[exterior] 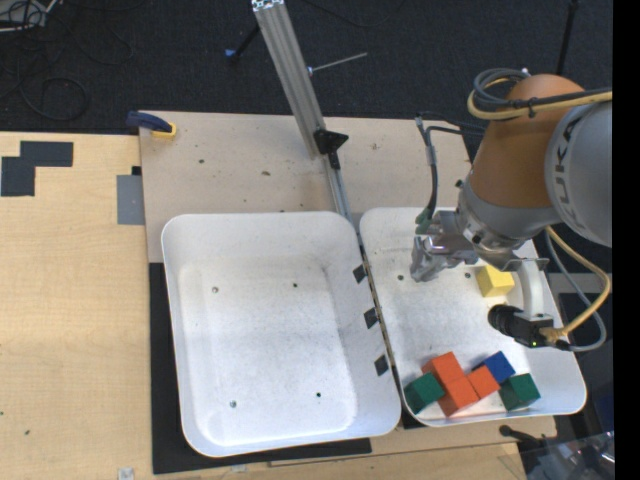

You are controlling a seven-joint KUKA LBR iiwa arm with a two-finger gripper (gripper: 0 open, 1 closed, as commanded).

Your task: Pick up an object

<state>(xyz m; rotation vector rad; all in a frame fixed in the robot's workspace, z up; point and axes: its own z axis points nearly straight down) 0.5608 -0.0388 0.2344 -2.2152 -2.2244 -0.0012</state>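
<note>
My gripper (430,265) hangs over the upper left part of the right bin (440,320), low above its white floor. A yellow block (494,280) lies just to its right, apart from it. Along the bin's front edge sits a cluster of blocks: a green one (425,391), orange ones (450,368) (483,380), a blue one (500,365) and another green one (519,392). I see nothing under or in the gripper.
The left bin (260,318) lies beside the right one, with black clips along their shared rim. A slanted aluminium rail (295,68) rises behind the bins. A small blue and yellow clamp (150,123) sits at the bench's far left corner.
</note>
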